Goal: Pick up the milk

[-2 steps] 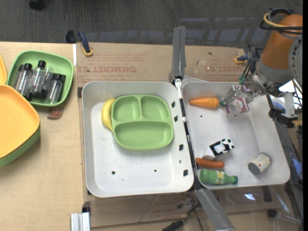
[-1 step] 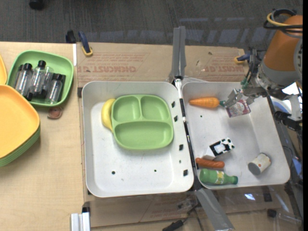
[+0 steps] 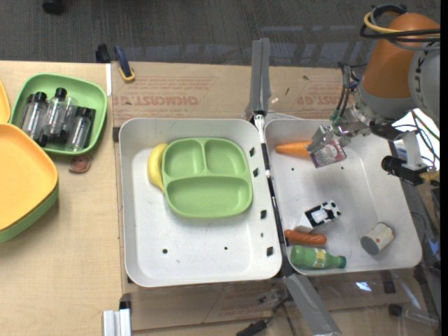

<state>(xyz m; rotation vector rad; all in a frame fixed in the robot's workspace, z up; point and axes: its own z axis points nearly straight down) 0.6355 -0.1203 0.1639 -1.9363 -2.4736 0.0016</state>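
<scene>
- Arm (image 3: 395, 61): grey with an orange section, entering at the upper right of the frame and reaching down over the back part of the right bin.
- Gripper (image 3: 327, 145): at the upper middle of the right bin (image 3: 392, 257), next to the carrot. A greyish, pink-edged piece sits at its tip; whether that is part of the tool or some held item cannot be told, nor how wide the tool is set.
- Milk (image 3: 324, 213): small black-and-white cow-patterned carton, lying on the floor of the right bin, lower centre of that bin, well apart from the gripper and lower in the frame.
- Carrot (image 3: 292, 148): orange, at the upper left of the right bin.
- Sausage (image 3: 306, 237): reddish-orange, just below the milk.
- Green bottle (image 3: 316, 259): lying along the lower left edge of the right bin.
- Small can (image 3: 377, 238): grey, at the lower right of the right bin.
- Left bin (image 3: 140, 250): holds a green divided plate (image 3: 207, 177) with a yellow item (image 3: 154, 165) tucked beside it at left.
- Task status, as judged: not done. The milk rests untouched in the bin; what remains is travel to the carton, descent, closing on it and the lift.
</scene>
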